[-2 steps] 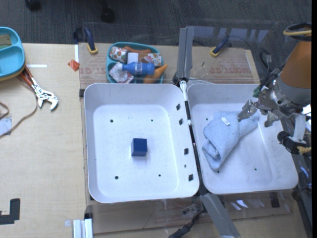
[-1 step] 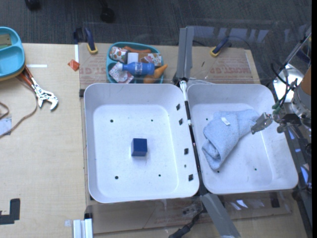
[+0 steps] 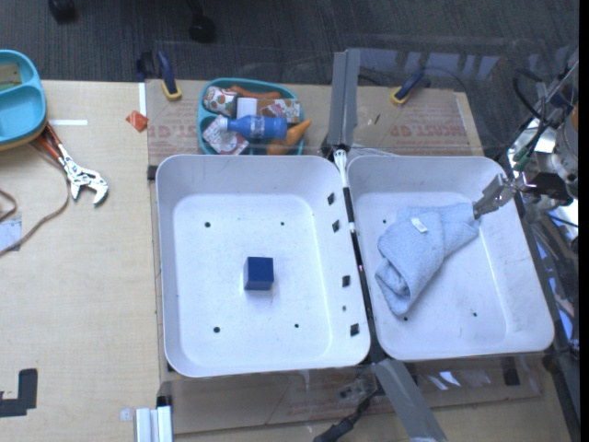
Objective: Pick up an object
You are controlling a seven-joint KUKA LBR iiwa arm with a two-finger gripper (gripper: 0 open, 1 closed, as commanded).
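The gripper (image 3: 485,204) sits low at the right bin's (image 3: 515,339) far right side, its fingers pinched on the upper corner of the grey cloth (image 3: 423,251). The cloth trails from there down and left in a bunched fold toward the bin's middle, clear of the walls, with bare floor below and to its right. In the left bin (image 3: 184,339) a blue cube (image 3: 259,273) stands alone near the centre, well apart from every rim
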